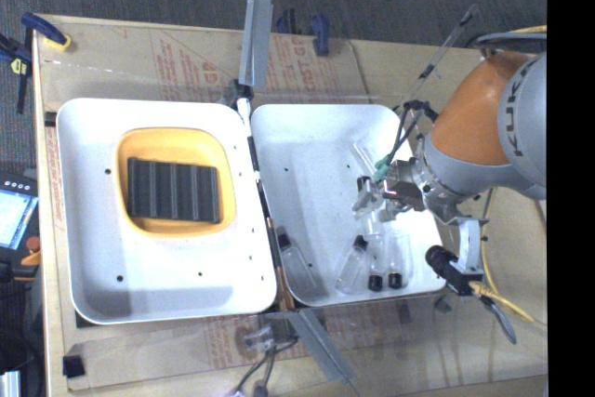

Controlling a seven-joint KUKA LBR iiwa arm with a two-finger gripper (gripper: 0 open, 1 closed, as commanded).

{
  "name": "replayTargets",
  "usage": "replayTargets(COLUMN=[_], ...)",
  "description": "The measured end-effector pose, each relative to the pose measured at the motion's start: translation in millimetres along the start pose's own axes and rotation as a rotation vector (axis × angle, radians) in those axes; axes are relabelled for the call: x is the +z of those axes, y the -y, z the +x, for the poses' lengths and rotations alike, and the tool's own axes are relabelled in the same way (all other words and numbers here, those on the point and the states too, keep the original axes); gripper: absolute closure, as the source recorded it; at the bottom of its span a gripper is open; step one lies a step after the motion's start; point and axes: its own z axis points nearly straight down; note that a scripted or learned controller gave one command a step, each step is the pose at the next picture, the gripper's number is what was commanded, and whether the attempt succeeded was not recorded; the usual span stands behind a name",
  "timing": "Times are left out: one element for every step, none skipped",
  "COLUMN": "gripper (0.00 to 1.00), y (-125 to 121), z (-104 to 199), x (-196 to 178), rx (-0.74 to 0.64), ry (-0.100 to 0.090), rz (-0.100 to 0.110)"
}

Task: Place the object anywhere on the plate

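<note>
The grey link of the arm (521, 121) carries dark letters that read "KU" before the frame cuts them off. Red printing runs across the cardboard bench top (186, 74), too faint to read. The arm comes in from the right, its orange band bulging over the right bin (307, 163), the wrist bent down toward that bin's right half. The gripper (376, 198) hangs low among several clear plastic vials with black caps (372, 265), which lie in the right bin's lower right part; whether its fingers are spread or closed on a vial cannot be told. The yellow plate (177, 144), with a dark ribbed insert, sits in the left bin (93, 228).
</note>
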Motion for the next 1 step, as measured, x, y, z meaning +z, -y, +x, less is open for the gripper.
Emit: replayTargets(gripper=[1.0], y=[-27.0], z=[73.4], x=[-27.6], rx=[-0.087], ry=[-0.001], rz=[0.002])
